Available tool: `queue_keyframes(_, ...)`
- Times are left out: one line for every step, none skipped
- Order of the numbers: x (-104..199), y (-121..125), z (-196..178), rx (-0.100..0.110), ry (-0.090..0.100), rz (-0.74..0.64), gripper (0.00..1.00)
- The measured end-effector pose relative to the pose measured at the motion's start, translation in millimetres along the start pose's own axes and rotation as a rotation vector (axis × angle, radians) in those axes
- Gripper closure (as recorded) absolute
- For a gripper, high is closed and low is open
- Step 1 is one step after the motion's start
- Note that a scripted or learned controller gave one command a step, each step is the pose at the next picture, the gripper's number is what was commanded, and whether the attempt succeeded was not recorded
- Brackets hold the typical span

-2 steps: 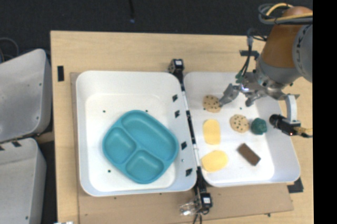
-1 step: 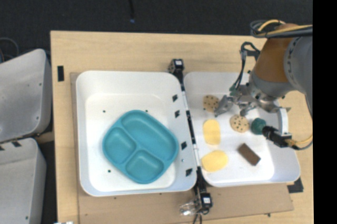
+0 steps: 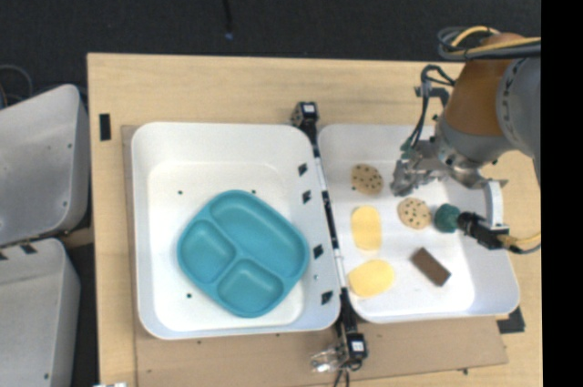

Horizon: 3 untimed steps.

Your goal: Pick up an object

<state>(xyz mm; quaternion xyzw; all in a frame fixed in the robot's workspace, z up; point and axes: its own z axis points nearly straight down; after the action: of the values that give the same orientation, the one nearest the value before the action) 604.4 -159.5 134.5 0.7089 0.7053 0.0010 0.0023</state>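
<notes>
Grey metal, the end effector (image 3: pixel 407 177) hangs low in the right bin (image 3: pixel 492 290) between two cookies (image 3: pixel 367 178) (image 3: pixel 414 213), its grip state impossible to tell.

The right bin (image 3: pixel 496 290) is the landmark: the left bin (image 3: pixel 146 221), holding a divided tray (image 3: pixel 241 253), lies beside it. Inside the right bin, two cookies (image 3: pixel 367 178) (image 3: pixel 413 213) sit toward its back. Two flat pieces (image 3: pixel 366 228) (image 3: pixel 371 278) lie along its left side, and a small block (image 3: pixel 430 267) toward its front.
</notes>
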Motion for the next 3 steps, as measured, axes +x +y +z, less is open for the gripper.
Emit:
queue_keyframes(4.3,-4.3,-47.4,0.0,0.001,-0.005,1.0)
queue_keyframes(7.2,5.0,-95.7,-0.002,0.0,-0.008,1.0)
queue_keyframes(5.9,6.0,-126.7,0.0,0.001,-0.009,1.0)
